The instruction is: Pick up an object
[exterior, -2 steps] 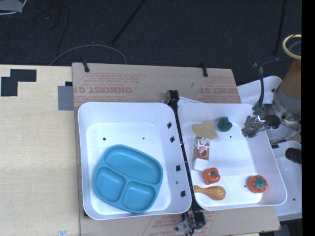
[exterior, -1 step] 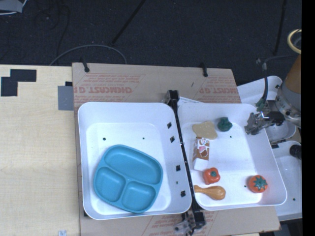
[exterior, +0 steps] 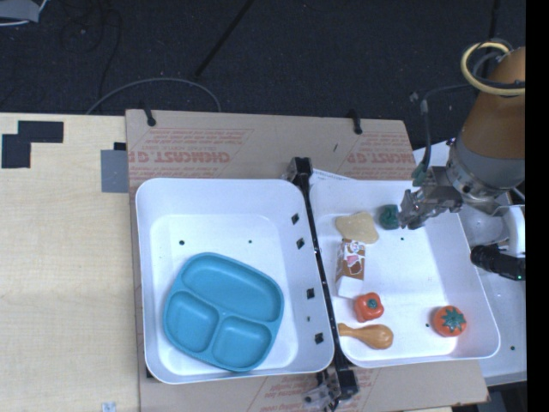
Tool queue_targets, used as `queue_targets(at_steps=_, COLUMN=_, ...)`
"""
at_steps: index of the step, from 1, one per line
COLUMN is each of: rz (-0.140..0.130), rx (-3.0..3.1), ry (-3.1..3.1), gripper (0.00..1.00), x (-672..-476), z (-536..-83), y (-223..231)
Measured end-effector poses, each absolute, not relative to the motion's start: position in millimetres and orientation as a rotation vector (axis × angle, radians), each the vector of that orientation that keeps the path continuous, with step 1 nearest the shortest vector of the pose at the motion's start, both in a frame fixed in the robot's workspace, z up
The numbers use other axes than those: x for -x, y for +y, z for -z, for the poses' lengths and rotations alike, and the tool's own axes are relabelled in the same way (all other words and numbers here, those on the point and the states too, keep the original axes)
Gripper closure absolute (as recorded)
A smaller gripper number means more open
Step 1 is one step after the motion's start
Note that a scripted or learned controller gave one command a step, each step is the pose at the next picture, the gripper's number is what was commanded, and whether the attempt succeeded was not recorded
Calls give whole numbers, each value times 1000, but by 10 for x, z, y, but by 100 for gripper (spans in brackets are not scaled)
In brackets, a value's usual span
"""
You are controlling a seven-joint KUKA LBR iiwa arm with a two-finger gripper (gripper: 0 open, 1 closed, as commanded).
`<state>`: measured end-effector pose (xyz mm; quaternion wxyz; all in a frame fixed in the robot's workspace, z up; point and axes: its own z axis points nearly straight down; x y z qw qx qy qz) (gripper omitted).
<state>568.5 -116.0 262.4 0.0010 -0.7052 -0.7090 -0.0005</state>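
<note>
My gripper (exterior: 410, 216) hangs over the far part of the right bin (exterior: 455, 256), reaching in from the right. Just left of its tip lies a small dark green object (exterior: 390, 217), touching or nearly touching the fingers. In the same bin are a tan flat piece (exterior: 357, 227), a small brown and white carton (exterior: 351, 262), a red tomato-like toy (exterior: 369, 306), a tan drumstick-like toy (exterior: 366, 336) and an orange toy with a green top (exterior: 449, 320).
The left bin (exterior: 171, 204) holds a blue divided plate (exterior: 224, 311). A black clip strip (exterior: 310, 256) runs between the bins. Cardboard lies beneath both bins, and cables hang by the arm at the right.
</note>
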Motion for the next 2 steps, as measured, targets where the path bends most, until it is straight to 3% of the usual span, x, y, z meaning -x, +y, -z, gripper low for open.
queue_targets(at_steps=2, rz=-2, rx=2212, ry=-2224, gripper=100, x=-5716, z=-2553, y=-48)
